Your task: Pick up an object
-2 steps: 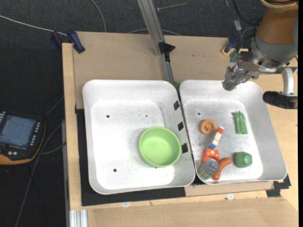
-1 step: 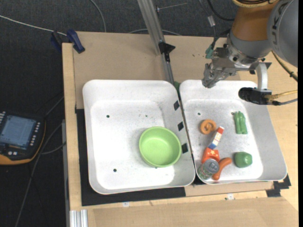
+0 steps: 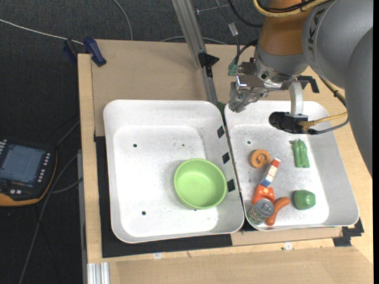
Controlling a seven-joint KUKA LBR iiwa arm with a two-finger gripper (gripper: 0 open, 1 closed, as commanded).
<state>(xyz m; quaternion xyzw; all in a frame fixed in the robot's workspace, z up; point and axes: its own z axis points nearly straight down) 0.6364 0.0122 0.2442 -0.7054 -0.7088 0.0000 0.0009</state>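
Gripper (image 3: 237, 102) hangs over the far left corner of the right bin (image 3: 323, 179), just beside the ridge where it meets the left bin (image 3: 151, 158); at this slant we cannot tell whether it is open or closed, and we see nothing held in it. No object lies under it. The nearest candidate is the orange ring (image 3: 259, 158), near the left edge of the right bin about midway down and well apart from the gripper. Toward the right edge lie the green sticks (image 3: 301, 154). Nearer the front, the red-and-white block (image 3: 270, 175) lies tilted, its lower end touching or just beside the round tin (image 3: 262, 209) in the front left corner; an orange curved piece (image 3: 278, 208) rests against that tin, and a green lump (image 3: 304, 200) sits just beside it toward the right. The green bowl (image 3: 200, 183) is alone in the left bin, near its front right corner. Risks as we judge them: a descent from this spot meets bare floor or the corner wall and closes on nothing. The front cluster is crowded, so a grasp there may nudge neighbours or catch two things. The ring is low and rounded and may slip. The bowl's wide rim may not fit a two-finger grasp.
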